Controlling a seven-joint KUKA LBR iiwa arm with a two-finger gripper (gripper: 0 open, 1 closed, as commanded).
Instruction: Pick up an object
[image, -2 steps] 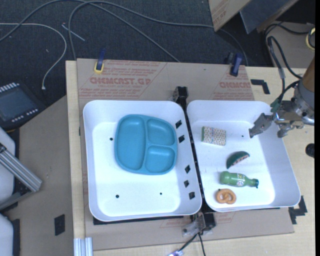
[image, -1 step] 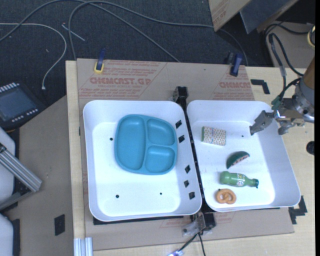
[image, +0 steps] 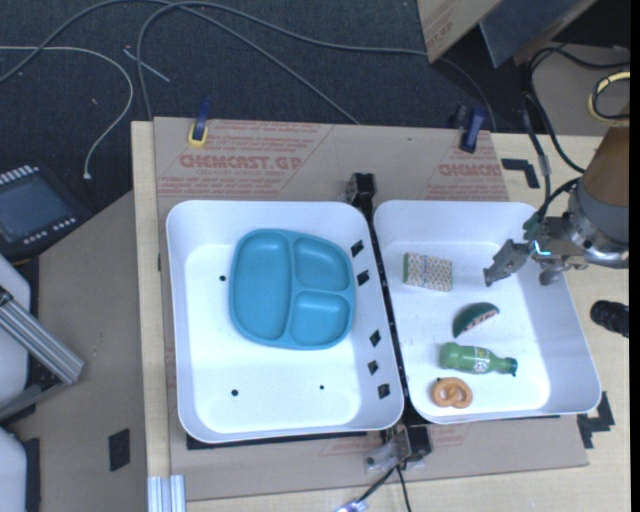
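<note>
claw (image: 518, 258) over right bin (image: 565, 330), fingers spread, gripping nothing.
four small things lie in that bin: patterned sponge (image: 428, 270) near the top, watermelon slice (image: 476, 318) below it, green bottle (image: 478, 360) on its side, pretzel (image: 452, 393) nearest the front. left bin (image: 200, 370) carries a blue divided plate (image: 292, 288).
</note>
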